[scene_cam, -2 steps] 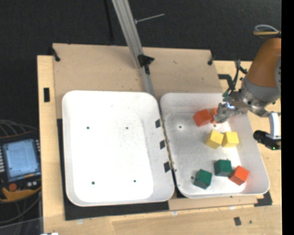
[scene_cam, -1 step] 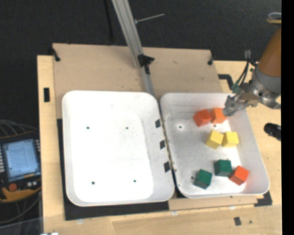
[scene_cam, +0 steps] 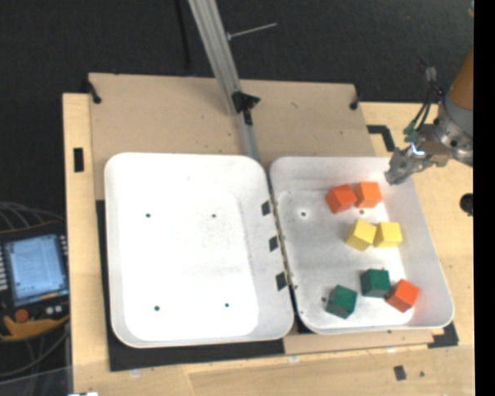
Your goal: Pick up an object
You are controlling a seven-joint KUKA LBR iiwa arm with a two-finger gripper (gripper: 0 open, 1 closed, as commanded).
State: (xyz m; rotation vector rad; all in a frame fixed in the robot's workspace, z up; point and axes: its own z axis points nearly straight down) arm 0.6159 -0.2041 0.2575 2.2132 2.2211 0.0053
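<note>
at the far left, off the counter [scene_cam: 190,114], a teach pendant [scene_cam: 29,275] with a lit screen lies on the dark floor. on the counter the left white bin [scene_cam: 124,221] holds no blocks, just a few small dark dots on its floor. a metal rail [scene_cam: 219,52] slants down from the top edge and ends near the gap between the two bins.

the right white bin [scene_cam: 313,246] carries six blocks, all lying in its right half. near the top, two orange blocks [scene_cam: 355,196] sit touching side by side. below them two yellow blocks [scene_cam: 374,235] also touch each other. lower still come a green block [scene_cam: 341,300] toward the bin's front, a second green block [scene_cam: 375,282] up and to its right, and one more orange block [scene_cam: 403,294] just beside that second green one (close to the bin's right wall).

the gripper [scene_cam: 398,172] hangs over the bin's upper right corner, above and to the right of the top orange pair and apart from them. nothing shows between its fingers; how far apart they stand cannot be told at this size. the grey wrist [scene_cam: 445,143] runs off to the right.
</note>
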